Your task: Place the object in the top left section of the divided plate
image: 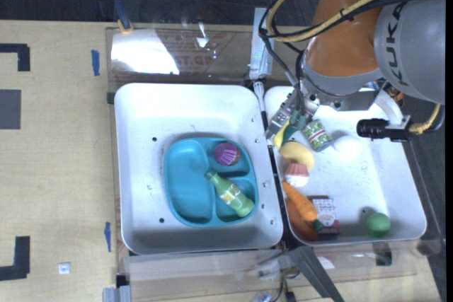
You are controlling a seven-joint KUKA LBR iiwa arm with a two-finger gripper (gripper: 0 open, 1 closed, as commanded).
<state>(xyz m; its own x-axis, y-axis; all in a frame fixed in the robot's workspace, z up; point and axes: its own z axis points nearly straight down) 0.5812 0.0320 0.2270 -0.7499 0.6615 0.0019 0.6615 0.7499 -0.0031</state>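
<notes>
A blue divided plate [185, 180] lies in the left bin [134, 152]. Its upper right section holds a purple round object [227, 154], and a green bottle [231, 194] lies slanted across its lower right section. The big left section is bare. My gripper [290, 120] hangs over the upper left corner of the right bin [400, 180], close to the wall between the bins. Just under it are a yellow-green piece [282, 136] and a small labelled can [316, 136]. The wrist hides what lies between the fingertips.
The right bin also holds a yellow rounded piece [296, 151] on a white and red one, an orange carrot [301, 205], a red box [325, 214] and a green ball [379, 223]. Cables loop above the wrist.
</notes>
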